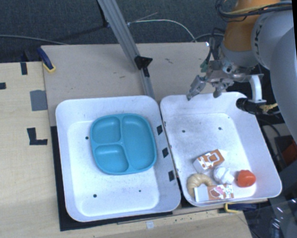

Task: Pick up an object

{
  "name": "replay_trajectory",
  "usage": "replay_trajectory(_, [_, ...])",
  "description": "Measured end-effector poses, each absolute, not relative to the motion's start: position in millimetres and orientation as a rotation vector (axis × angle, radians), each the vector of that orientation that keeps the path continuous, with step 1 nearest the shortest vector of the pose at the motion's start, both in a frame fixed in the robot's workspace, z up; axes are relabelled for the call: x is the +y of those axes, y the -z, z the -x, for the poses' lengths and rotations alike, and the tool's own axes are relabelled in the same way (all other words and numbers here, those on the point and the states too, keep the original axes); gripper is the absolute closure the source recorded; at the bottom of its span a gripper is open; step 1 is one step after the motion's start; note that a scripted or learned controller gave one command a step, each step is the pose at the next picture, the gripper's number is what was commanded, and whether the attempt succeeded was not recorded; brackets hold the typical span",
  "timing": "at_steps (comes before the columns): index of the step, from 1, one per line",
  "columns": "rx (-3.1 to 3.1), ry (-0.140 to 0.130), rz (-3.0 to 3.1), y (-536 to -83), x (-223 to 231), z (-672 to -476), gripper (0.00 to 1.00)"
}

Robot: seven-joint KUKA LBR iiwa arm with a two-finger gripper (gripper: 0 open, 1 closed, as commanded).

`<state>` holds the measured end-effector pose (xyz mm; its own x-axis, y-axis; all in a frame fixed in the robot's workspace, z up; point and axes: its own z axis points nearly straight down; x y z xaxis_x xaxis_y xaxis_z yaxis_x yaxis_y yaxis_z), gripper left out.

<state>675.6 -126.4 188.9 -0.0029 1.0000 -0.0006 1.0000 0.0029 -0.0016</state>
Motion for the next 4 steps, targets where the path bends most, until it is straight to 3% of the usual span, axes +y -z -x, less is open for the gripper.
replay_trajectory(1, [-2.224,-0.003,2.218,-189,-127,-675.5,0.00])
replay_trajectory(2, [-2.221,-0.009,2.215,-126,-122,-678.9,0.00])
replay_trajectory(3, [-2.216,-0.019,2.219,-95,-126,-678.7,0.00])
replay_trajectory(4, [-2.215,-0.026,2.218,-103,-127,-677.3,1.00])
